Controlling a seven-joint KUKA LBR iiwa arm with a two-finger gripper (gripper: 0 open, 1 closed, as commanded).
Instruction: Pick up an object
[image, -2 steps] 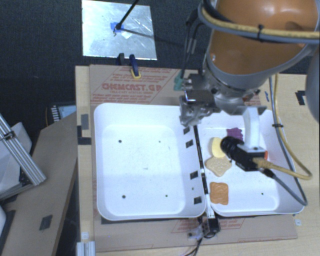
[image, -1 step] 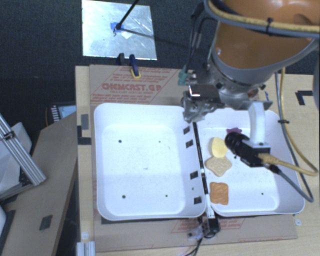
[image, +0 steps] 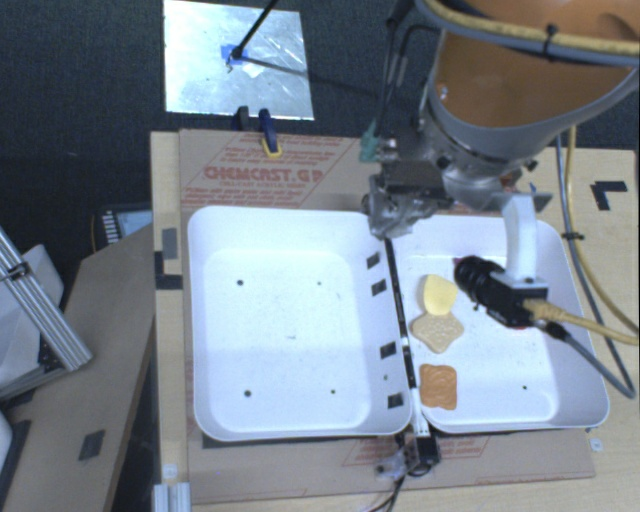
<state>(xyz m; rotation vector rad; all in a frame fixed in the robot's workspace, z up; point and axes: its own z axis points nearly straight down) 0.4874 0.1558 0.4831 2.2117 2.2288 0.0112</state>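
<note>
- Your gripper (image: 400, 215) hung over the far end of the divider between the bins; I could not tell its state.
- Three pieces lay untouched in the right bin (image: 575, 385): yellow piece (image: 438, 294), beige piece (image: 438, 331), orange piece (image: 438, 386).

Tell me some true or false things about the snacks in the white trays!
1. The round yellow piece lies in the right white bin. True.
2. The square orange-brown cracker lies in the left white bin. False: it lies in the right bin, near the divider.
3. The pale beige biscuit-shaped piece sits between the yellow piece and the orange-brown cracker. True.
4. A blue clamp is lying inside the right bin. False: it sits on the cardboard sheet behind the bins.
</note>
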